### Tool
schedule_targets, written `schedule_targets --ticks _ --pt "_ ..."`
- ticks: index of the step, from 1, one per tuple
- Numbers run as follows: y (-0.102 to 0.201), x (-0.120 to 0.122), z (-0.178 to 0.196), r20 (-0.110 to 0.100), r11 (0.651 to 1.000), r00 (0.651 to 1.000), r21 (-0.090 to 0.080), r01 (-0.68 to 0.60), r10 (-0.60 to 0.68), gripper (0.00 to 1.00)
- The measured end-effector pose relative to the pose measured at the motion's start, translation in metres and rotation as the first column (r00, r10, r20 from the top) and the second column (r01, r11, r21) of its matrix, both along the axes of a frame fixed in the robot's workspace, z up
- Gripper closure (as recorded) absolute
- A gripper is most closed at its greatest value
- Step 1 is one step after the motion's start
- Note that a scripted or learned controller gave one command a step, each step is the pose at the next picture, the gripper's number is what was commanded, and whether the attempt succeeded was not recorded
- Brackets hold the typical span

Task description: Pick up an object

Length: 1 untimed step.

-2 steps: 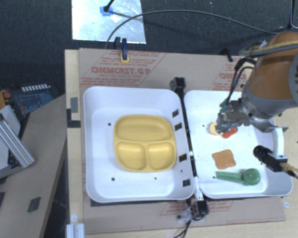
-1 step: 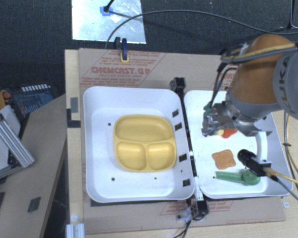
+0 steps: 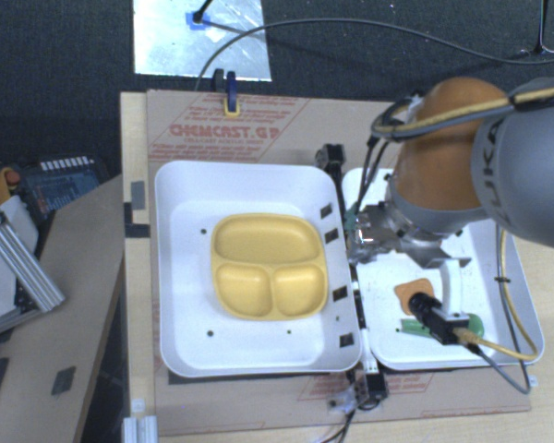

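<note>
1. Where the brown cardboard sheet pokes out past the bins at 12 o'clock, red letters read something like "CHEMCAST"; the letters after that are too blurry to read.
2. Part of a word in dark letters runs down the grey arm at 3 o'clock. It looks like "UK", cut off.
3. Two shallow white bins sit side by side on the table. They look like smooth, shiny plastic with round corners.
4. One yellow tray lies flat in the middle of the left bin. It is smooth plastic with three dips: one long dip at the top and two smaller dips below it.
5. One small flat orange piece lies in the right bin, at about 4 o'clock in the view.
6. One small green thing lies just below and to the right of the orange piece, partly hidden by a black part with a yellow cable.
7. One round orange band wraps the arm above the wrist.
8. Over the right bin hangs the gripper, near the bin's left wall. I cannot tell how it is set or if it has hold of anything.
9. One shiny silver sheet lies on the dark floor at 12 o'clock.
</note>
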State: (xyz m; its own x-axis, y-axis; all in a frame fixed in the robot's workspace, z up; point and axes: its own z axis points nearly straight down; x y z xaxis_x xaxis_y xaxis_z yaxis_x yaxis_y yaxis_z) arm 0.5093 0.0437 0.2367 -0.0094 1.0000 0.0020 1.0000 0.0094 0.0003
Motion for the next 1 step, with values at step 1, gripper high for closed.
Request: schedule_targets --ticks 1 --pt "0.0560 -0.0037 -0.0143 -0.002 1.000 1.000 0.000 -0.001 0.001 1.00"
